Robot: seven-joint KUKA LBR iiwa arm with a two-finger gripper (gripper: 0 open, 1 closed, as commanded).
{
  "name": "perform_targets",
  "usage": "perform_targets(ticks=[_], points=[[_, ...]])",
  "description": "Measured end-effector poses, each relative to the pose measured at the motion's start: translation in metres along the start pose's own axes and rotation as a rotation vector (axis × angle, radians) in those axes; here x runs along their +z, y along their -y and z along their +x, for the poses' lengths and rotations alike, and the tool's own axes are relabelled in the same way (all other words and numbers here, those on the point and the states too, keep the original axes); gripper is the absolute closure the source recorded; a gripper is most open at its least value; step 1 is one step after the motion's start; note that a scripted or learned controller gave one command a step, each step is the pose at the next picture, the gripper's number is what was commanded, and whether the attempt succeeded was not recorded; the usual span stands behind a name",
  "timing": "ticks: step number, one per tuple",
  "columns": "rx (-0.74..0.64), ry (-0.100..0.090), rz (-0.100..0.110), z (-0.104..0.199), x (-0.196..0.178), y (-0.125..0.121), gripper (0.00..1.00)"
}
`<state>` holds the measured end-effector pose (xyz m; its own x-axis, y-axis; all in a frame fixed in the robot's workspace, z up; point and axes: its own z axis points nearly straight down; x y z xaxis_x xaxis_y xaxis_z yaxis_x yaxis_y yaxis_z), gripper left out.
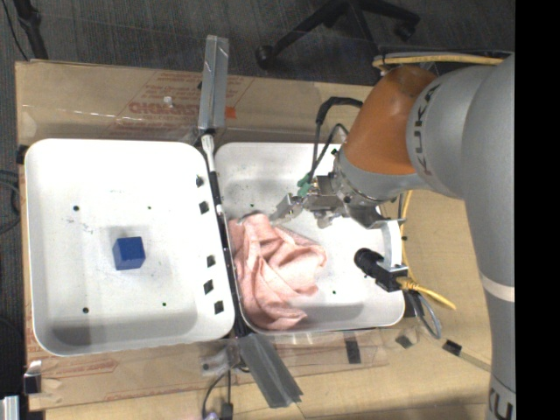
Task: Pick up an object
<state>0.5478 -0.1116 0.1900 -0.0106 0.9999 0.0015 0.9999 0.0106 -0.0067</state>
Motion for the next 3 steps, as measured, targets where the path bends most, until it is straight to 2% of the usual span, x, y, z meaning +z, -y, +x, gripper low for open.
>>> perform_targets(ticks=[1,2,3], points=[[-0.073,0.001,-0.006,0.012,0.097,0.013,0.0],[-0.077,0.002,-0.005,0.01,0.087,0.013,1.0],[-0.283,0.002,-0.004,0.041,-0.002,-0.058,1.0]])
